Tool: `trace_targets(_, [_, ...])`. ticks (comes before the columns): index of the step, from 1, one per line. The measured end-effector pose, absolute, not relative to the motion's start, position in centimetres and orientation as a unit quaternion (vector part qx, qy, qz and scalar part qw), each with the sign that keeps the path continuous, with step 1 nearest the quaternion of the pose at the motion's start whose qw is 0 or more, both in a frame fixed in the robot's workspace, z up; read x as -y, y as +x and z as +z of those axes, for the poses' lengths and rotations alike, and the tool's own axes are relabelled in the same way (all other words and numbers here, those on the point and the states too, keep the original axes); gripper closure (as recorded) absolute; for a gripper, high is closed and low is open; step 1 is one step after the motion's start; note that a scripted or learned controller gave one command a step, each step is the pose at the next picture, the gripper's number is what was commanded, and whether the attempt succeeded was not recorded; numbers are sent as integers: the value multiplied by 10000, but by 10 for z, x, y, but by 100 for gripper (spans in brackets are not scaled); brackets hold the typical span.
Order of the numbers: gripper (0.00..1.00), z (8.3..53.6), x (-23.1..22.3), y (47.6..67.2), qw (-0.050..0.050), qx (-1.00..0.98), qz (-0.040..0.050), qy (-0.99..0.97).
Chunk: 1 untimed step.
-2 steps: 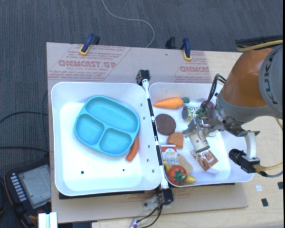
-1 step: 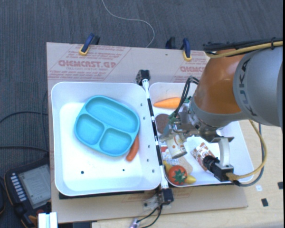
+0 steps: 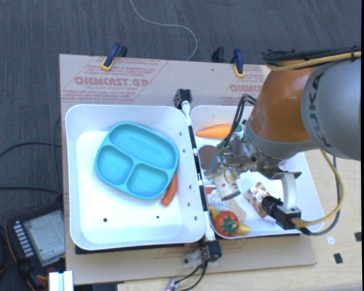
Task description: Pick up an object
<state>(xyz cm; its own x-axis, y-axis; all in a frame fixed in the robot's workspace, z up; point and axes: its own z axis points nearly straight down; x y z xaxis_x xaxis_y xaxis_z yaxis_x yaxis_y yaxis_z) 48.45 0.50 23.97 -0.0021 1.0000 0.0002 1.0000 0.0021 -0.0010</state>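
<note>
Arm (image 3: 291, 111) over rt bin (image 3: 312, 190); claw (image 3: 225, 162) among clutter nr carrot (image 3: 213, 131), grip state can't tell. Blue tray (image 3: 136, 160) in lt bin (image 3: 79, 162).

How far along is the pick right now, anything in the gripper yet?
Done: the arm is down over the right bin, with the gripper low among the clutter near the carrot and tomato. In hand: nothing I can confirm; the view doesn't show any object between the fingers. Left: secure an object and lift it clear. The blue divided plate and small carrot sit in the left bin.
</note>
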Motion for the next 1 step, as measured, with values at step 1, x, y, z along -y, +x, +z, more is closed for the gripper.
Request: trace_targets(1, [100, 230, -89, 483, 8, 7076, 7, -7066])
